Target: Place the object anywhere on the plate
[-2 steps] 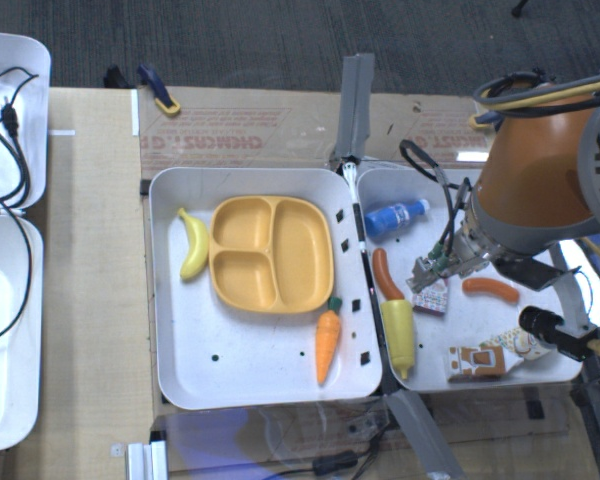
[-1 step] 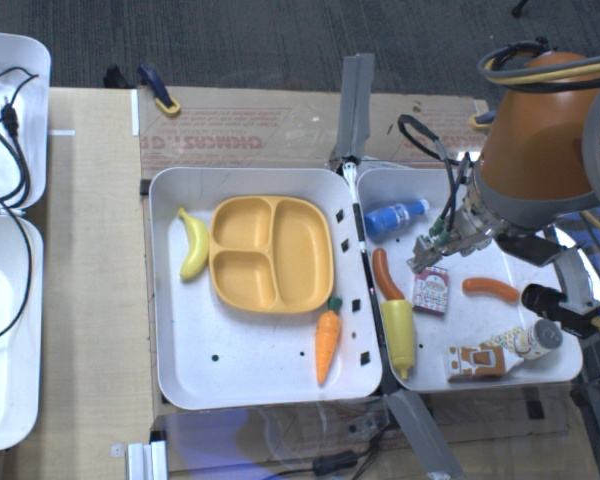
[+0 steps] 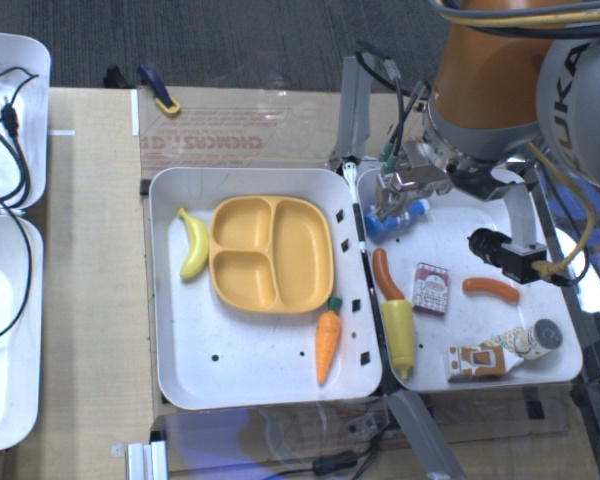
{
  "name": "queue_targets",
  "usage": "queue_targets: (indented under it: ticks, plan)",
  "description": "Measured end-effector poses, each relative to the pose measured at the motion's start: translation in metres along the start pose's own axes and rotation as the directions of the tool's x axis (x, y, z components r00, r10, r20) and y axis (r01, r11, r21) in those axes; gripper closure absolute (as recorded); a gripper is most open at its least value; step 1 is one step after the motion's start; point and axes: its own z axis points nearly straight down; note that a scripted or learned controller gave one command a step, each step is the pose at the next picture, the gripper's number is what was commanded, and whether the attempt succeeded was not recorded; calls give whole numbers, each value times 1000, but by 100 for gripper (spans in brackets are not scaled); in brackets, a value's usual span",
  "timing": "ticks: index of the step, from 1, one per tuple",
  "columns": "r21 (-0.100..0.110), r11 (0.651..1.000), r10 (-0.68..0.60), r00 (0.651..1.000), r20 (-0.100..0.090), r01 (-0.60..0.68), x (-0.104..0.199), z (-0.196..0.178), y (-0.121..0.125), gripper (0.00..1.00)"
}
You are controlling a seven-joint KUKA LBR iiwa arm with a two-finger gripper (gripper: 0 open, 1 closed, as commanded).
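Under the tool (image 3: 392, 208) — blue object (image 3: 390, 220), partly hidden.

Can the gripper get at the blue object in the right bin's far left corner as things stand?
Probably yes. The gripper hangs right above the blue object, with nothing between them. The bin wall stands close on one side, and the sausage lies clear of it, nearer the camera.

Dark grey carpet floor (image 3: 230, 18) — pale wooden bench (image 3: 90, 268) below.
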Motion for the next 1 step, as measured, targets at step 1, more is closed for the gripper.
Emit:
queue_targets:
  ticks: [1]
  plan:
    - [2, 1000, 0, 1000, -1, 0, -22, 126, -46, 100]
